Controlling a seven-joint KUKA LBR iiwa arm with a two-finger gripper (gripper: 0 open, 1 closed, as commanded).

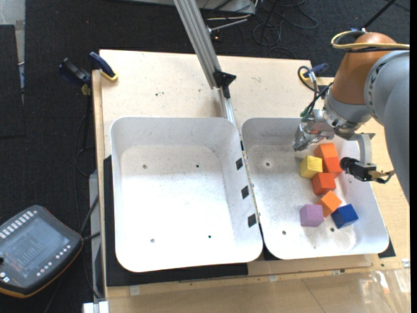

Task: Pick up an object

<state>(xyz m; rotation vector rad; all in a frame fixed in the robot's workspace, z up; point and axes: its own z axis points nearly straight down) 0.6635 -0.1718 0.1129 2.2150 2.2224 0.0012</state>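
The fingers [304, 142], state I cannot tell, hang just beside the yellow block [311, 166].

A single fixed camera hangs above the bench [169, 77] and looks down on it at a slant, from its near side toward the far edge. It stands far enough off to take in both white bins whole, the left bin [124, 135] and the right bin [368, 243], plus the dark floor beyond and a pendant [32, 250] at lower left. The arm [374, 77] enters from the right.
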